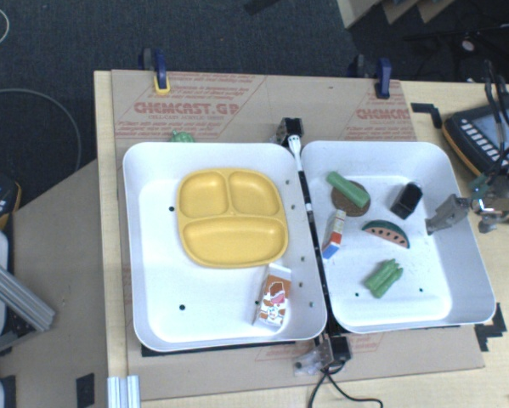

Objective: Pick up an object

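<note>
Left bin (144, 253): one tray (232, 218), one carton (274, 300). Right bin (458, 287): five items. Jaws: cannot tell.

The paper-covered bench (237, 100) carries two white bins directly: the left bin (148, 253) at nine o'clock, the right bin (458, 253) at three.

Yellow tray (233, 218) (three compartments), left bin (152, 253)

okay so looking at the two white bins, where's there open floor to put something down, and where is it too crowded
Left bin: bare floor along its left wall beside the yellow divided plate, and the near-left corner, left of the small carton. Right bin: near-right corner, past the green piece. Crowded: the right bin's middle, around the watermelon slice and marker.
</note>
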Tool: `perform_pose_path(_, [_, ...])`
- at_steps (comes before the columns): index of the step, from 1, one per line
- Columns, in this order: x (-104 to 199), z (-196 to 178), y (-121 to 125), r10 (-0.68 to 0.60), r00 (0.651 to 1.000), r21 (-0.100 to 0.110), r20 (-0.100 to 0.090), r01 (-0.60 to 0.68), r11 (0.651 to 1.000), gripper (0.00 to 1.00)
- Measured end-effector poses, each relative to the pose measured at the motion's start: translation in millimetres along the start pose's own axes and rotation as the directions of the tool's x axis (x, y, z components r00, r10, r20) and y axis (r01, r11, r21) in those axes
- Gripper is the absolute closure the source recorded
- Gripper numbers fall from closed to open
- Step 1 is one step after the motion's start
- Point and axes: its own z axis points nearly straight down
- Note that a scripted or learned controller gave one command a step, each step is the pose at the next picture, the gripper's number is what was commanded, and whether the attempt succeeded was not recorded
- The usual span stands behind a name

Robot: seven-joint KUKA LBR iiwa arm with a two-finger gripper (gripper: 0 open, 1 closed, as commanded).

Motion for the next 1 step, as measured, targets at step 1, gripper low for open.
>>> perform_pose_path(1, [58.2, 181.8, -4.1, -0.003, 1.0, 0.016, -0.007, 0.003, 1.0, 0.0])
